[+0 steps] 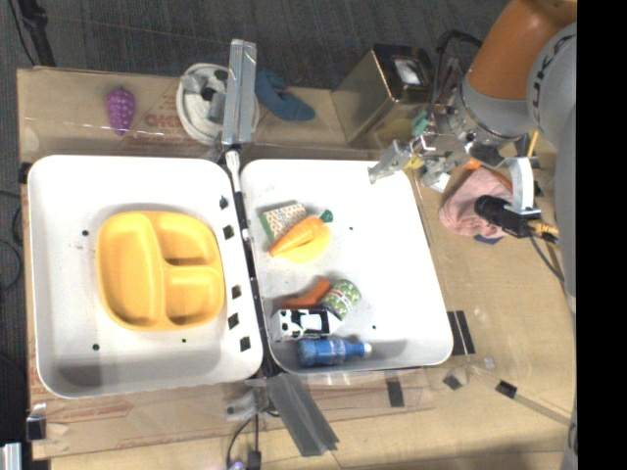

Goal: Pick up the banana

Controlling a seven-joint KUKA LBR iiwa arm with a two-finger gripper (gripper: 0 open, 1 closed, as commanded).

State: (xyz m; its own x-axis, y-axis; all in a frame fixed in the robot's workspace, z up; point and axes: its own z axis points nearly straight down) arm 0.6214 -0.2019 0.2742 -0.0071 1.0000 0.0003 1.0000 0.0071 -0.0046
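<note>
In the left bin (59, 262) sits a yellow tray (162, 267) with three parts. Nothing for this job is there.

In the right bin (392, 262), near its left wall, lies the banana (312, 252). Just a yellow strip of it shows, because a carrot (297, 233) lies on top of it and touches it. A green box (277, 215) is just beside them, at the back. The banana's long side runs mostly left to right, with its right end tipped a bit toward the back of the bin. Nearer the front are a green can (343, 297), a red thing (313, 290) and a blue bottle (333, 351).

The claw (390, 163) hangs over the back right corner of this bin. It is well apart from the banana. It is too small and blurry here, so I cannot tell if it is spread or pressed together. Nothing can be seen in it.

From the claw, the banana lies to the left and toward the front of the bin. I think the claw has to go that way and down. It should close across the banana's thin side, not along its long side. The carrot may get in the way, so the claw might grab the carrot or push both along.
</note>
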